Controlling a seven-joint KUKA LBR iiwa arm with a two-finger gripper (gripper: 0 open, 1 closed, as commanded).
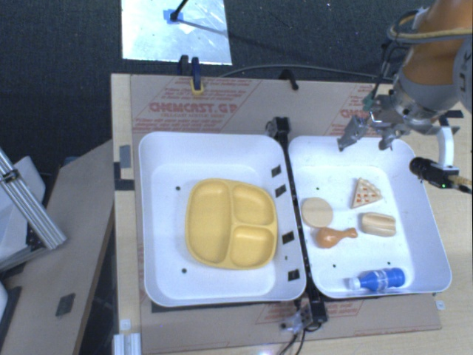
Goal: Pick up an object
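Note:
My gripper (367, 136) hangs open above the far edge of the right bin (421, 198), with nothing between its fingers. Below it in that bin lie a pizza-slice toy (365, 193), a round tan cookie (317, 212), a bread roll (378, 224), an orange drumstick (336, 236) and a blue bottle (378, 279) on its side near the front. All these objects rest apart from the gripper.
The left bin (159, 198) holds a yellow divided tray (230, 222). A black divider with clips (290, 213) runs between the bins. A metal rail (29, 205) juts in at the left, and a shiny sheet (176, 19) lies behind the bench.

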